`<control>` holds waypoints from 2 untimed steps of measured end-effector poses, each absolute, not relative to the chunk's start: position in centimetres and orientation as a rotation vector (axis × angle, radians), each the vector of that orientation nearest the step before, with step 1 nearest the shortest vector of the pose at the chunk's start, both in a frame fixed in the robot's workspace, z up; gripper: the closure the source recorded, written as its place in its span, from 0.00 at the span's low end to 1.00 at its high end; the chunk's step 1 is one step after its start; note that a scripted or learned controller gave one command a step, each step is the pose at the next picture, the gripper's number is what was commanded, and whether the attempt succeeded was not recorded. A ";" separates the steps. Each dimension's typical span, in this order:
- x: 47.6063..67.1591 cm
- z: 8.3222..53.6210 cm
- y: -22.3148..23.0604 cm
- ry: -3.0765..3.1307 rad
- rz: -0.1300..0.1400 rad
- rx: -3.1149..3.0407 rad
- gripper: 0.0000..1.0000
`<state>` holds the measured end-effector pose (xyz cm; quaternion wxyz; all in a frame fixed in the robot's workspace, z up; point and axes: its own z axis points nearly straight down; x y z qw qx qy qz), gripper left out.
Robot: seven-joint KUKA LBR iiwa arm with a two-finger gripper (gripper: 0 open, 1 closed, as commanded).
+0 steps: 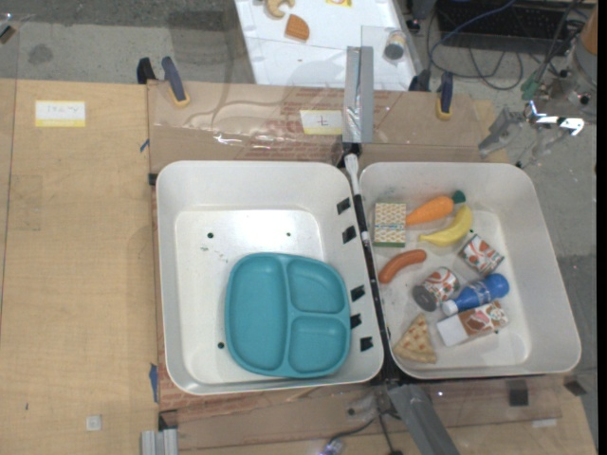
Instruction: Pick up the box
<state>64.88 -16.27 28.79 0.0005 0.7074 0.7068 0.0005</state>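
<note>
Gripper (527, 127) looks like the grey metal piece past the far right corner of the right white bin (555, 282), hanging outside the rim. Too small and blurred, so cannot tell if it is released or clenched; nothing seen in it. Target is the small cardboard box with a green-and-cream patterned face (390, 224), lying flat in the right bin's far left part, just beside the wall shared with the left white bin (180, 282). Orange toy carrot (432, 209) sits just right of the box, maybe touching its far corner. Red-orange sausage (403, 264) lies close on its near side, yellow banana (450, 227) further right. Judgement: the approach step is not yet done. Best to come straight down over the box and close across its near-far sides, since wall and carrot crowd left and right. Risk: clipping the carrot or the bin wall.
</note>
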 end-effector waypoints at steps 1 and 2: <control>65.9 22.3 -11.6 2.087 0.000 2.349 0.00; 65.8 12.6 -5.9 2.384 0.000 2.049 0.00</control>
